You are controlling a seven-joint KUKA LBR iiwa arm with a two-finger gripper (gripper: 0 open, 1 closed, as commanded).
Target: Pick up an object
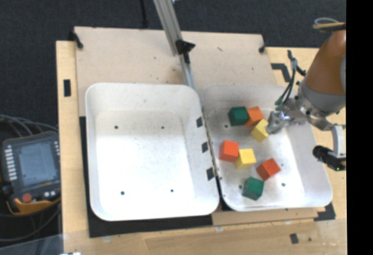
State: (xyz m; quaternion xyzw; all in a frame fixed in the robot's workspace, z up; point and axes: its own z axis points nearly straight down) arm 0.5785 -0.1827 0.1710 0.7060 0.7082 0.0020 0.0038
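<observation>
The right white bin (309, 189) holds several coloured blocks. A green block (238, 115) and an orange block (254, 114) sit at its back. Just in front of them lies a yellow block (259, 130). My gripper (276, 121) hangs low over the bin's back right part, right beside this yellow block and touching or nearly touching its right side. Further forward lie an orange-red block (229, 150), a second yellow block (246, 158), a red block (268, 168) and a second green block (253, 188).
The left white bin (99, 131) stands beside the right one, sharing a raised middle rim (207, 143). A slanted metal pole (166, 9) rises behind the bins. A teach pendant (32, 166) lies off the bench at the left.
</observation>
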